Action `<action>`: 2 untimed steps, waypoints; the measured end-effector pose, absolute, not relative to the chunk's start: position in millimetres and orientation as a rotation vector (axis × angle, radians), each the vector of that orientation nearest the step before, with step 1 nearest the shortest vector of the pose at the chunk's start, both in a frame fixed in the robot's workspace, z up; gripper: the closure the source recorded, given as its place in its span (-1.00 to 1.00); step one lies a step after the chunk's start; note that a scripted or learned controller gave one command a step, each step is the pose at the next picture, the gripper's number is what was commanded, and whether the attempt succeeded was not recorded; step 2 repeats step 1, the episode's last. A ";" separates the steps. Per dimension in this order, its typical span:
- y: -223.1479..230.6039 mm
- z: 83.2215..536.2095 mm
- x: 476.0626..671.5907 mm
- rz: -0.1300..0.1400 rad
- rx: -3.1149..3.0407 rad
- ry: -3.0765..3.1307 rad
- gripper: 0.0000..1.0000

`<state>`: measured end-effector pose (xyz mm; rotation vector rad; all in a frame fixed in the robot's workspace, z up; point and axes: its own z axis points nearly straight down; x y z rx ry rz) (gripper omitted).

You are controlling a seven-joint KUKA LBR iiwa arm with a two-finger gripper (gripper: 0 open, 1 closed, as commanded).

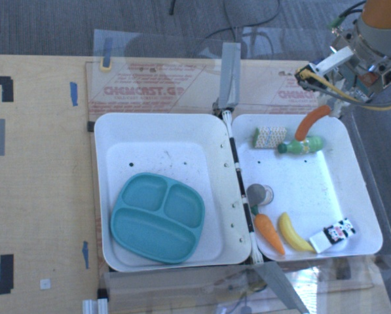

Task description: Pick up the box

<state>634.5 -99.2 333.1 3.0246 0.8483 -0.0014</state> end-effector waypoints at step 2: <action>-129.0 424.0 649.7 0.001 3.110 0.438 1.00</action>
